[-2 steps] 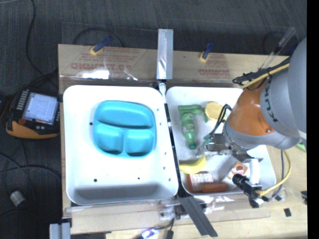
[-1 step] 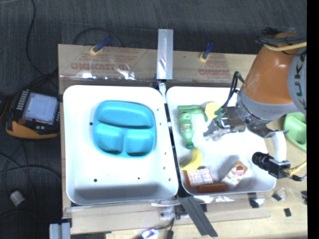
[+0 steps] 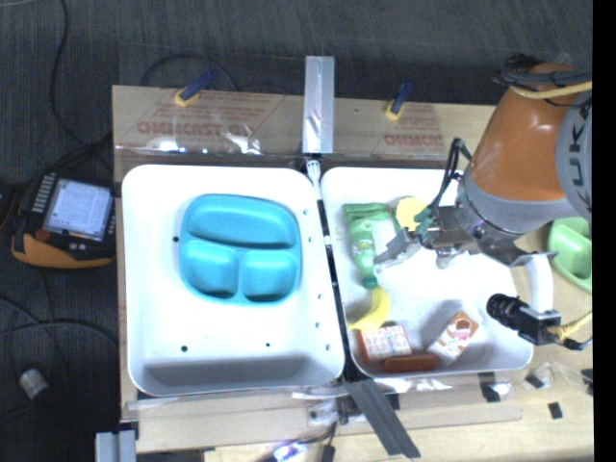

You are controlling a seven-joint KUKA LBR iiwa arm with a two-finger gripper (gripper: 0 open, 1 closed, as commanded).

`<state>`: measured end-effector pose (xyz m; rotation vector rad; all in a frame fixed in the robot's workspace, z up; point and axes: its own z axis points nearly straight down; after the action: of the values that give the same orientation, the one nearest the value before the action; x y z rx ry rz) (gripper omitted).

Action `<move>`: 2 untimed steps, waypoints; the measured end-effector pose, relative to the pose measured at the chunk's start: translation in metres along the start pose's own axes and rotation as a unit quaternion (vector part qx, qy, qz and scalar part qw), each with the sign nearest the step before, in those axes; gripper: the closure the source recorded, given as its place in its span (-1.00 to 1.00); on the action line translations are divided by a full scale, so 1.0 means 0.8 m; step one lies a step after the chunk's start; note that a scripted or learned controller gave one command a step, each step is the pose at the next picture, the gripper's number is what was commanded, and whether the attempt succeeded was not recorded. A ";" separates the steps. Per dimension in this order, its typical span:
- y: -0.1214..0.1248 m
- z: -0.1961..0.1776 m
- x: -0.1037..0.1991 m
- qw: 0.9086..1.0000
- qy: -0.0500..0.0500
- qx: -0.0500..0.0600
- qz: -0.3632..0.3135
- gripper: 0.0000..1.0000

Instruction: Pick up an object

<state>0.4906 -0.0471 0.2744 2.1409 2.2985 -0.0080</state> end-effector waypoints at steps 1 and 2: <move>-0.003 -0.103 0.019 0.993 0.000 -0.001 -0.118 -1.00; -0.014 0.115 -0.056 0.995 0.002 0.001 -0.098 -1.00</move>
<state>0.4825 -0.0932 0.1825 1.9070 2.5018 -0.0047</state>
